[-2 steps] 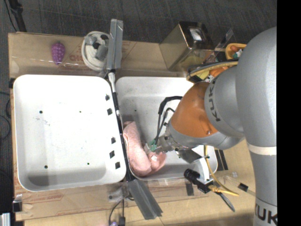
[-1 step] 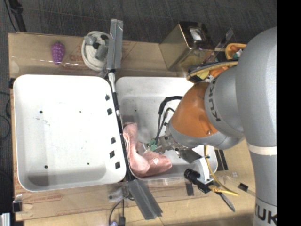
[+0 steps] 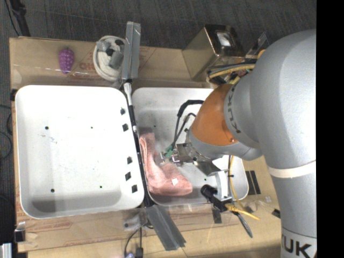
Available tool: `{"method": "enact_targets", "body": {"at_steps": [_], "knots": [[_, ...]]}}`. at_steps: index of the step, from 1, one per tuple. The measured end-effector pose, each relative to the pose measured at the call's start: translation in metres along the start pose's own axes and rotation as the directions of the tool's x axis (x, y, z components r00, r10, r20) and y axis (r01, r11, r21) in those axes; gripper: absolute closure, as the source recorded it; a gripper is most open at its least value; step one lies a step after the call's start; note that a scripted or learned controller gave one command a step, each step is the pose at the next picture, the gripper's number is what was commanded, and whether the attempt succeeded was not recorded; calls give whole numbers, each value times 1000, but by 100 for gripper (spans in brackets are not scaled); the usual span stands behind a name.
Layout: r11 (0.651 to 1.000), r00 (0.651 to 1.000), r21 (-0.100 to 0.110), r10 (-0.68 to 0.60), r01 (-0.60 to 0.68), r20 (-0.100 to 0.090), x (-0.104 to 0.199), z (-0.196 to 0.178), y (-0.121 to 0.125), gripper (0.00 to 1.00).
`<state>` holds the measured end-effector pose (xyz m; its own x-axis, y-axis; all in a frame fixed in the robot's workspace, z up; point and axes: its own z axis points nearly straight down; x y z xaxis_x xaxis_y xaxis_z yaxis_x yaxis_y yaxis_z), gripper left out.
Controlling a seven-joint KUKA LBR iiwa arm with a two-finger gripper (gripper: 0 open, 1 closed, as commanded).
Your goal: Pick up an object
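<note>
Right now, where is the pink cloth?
The pink cloth lies in the right bin, against its left wall near the front corner. The claw is just above its right side.

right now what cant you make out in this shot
- Gripper, camera view: small and dark over the pink cloth, so open or shut is unreadable, as is any contact with the cloth.
- Right bin: the arm covers much of its floor.
- Purple object above the left bin: too small to identify.
- Arm: cut off by the lower edge.
</note>
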<state>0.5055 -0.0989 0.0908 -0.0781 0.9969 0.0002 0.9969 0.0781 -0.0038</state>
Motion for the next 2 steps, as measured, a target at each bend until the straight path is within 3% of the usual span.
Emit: {"method": "enact_targets", "body": {"at_steps": [1,2], "knots": [[1000,1000,3,-6,6,-4,1,-9,0,100],[987,987,-2,-158,158,0,3,-181,11,100]]}}
